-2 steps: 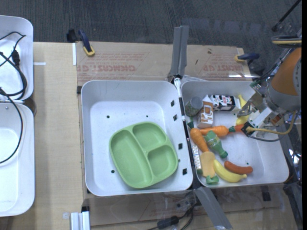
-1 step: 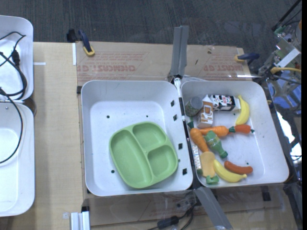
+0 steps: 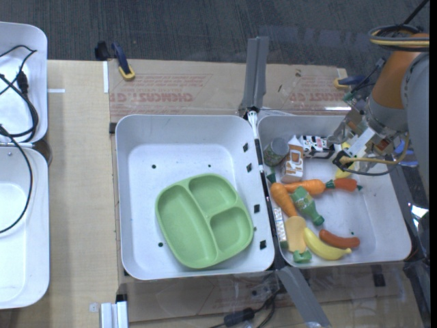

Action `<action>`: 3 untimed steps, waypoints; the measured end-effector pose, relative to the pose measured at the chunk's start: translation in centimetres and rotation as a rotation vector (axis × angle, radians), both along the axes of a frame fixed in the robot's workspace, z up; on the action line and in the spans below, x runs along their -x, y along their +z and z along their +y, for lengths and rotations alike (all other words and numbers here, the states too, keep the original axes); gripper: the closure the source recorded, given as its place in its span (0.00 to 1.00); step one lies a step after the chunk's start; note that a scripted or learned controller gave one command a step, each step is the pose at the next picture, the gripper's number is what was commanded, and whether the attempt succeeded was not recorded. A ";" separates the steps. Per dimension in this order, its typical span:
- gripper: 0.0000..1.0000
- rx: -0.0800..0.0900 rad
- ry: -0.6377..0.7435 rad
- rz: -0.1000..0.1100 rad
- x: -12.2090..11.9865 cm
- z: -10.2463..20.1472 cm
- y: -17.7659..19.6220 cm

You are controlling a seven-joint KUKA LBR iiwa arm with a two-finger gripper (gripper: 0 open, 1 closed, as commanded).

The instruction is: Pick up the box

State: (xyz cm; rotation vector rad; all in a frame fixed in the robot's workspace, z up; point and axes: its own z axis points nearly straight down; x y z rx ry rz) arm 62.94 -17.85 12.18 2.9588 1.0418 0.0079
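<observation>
1. The box (image 3: 294,160), a small orange-and-white carton, is lying in the right bin (image 3: 382,231), near its back-left corner and just beside the divider wall between the two bins.
2. It is sitting free on the bin floor; nothing is gripping it, so the pick appears not yet begun and the step in hand looks like the approach.
3. Close neighbours are crowding it: a round grey can (image 3: 276,150) is resting at its left, a black-and-white cow-patterned carton (image 3: 315,144) at its right, and a carrot (image 3: 308,186) is lying just in front of it.
4. Further forward, a green bottle (image 3: 308,206), a red sausage (image 3: 339,238) and a banana (image 3: 326,247) are lying well clear of the box.
5. The gripper (image 3: 349,150) is hovering over the back of the right bin, to the right of the box and beyond the cow-patterned carton; I cannot tell whether its jaws are spread or pressed together.
6. The next move is likely calling for a shift left across the cow-patterned carton, then a descent with the fingers straddling the box without catching the can or carrot.
7. The left bin (image 3: 136,183) is holding a green divided plate (image 3: 205,219), which plays no part here.
</observation>
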 end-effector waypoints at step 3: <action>0.00 -0.005 -0.096 0.012 14.7 4.5 -3.1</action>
